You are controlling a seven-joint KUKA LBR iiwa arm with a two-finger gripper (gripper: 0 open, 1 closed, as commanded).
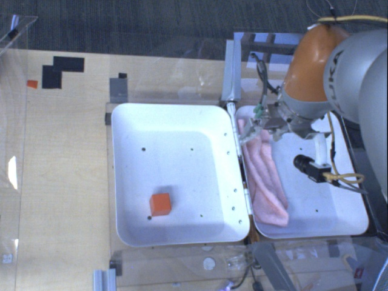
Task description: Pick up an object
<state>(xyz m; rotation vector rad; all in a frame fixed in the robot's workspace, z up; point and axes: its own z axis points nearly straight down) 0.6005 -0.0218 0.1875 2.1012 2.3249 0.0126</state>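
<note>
Gripper (259, 121) at pink towel's (264, 176) top end, jaw state indiscernible; limp cloth may slip free when lifted.

Clearly a robotics lab or test cell, not a home. Just left of the pincer (257, 125) and running on under it, two shallow white bins (182, 117) set side by side on a pale wooden bench (66, 180), held by grey metal brackets (119, 88). Far to the pincer's left, black tape marks (60, 70) and a small orange tag (32, 84) stuck on the bench. Above the pincer, an aluminium frame (231, 65); to its right, loose yellow cables (342, 177) on the arm (345, 65). Beyond the bench, dark carpet (151, 14).
</note>
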